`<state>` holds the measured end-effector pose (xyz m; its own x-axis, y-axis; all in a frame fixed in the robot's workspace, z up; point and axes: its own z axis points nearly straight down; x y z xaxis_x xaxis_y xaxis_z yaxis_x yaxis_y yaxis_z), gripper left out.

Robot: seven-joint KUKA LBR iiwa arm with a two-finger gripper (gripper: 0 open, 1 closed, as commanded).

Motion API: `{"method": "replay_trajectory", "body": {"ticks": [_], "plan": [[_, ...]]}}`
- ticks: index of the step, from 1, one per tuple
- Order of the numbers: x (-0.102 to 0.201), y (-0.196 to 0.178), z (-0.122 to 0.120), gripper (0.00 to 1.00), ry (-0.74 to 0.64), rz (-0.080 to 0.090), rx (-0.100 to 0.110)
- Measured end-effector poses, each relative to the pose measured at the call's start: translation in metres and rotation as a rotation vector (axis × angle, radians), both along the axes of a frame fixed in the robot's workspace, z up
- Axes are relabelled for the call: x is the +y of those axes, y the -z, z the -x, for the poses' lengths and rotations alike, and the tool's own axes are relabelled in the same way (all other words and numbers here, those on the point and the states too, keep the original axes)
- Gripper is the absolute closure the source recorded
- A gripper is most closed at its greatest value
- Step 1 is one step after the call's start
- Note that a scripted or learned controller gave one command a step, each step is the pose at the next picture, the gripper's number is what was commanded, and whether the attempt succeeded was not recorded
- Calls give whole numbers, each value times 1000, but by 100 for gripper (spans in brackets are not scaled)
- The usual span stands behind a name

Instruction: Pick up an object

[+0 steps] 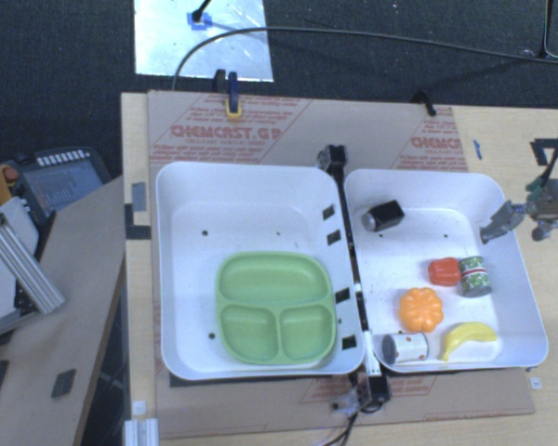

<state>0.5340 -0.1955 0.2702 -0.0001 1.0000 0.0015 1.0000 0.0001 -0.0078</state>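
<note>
Camera view: end effector [513, 219] sits at the right edge of the right bin [502, 193], over its right wall toward the far end, nothing between the fingers. Can't tell whether they're apart or together; too small and blurred at this angle. All candidates are in the right bin: black object [383, 216] toward the far left, red piece [444, 271] and a green-labelled can [473, 276] touching side by side mid-bin, orange pumpkin-shaped toy [420, 309] just near-left of those, white-labelled can [404, 347] lying on its side at the near edge, banana [469, 338] just beside it to the right. Left bin [181, 189] has a green divided tray [275, 307], not a likely target. Key relation: everything graspable lies left of and nearer than the end effector. Closest is the red piece/green can pair, down-left of it. My guess is that's awkward since the two touch. The banana's long axis runs roughly left-right, tilted slightly, so it needs a cross-axis approach. The black object is well apart from the rest, cleanest pick in my view. No grasp started yet.
</note>
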Motion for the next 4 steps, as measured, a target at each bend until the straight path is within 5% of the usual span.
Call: {"method": "replay_trajectory", "body": {"ticks": [1, 4], "plan": [[1, -5, -2, 0, -3, 2, -10], [4, 151, 11, 0, -1, 1, -6]]}}
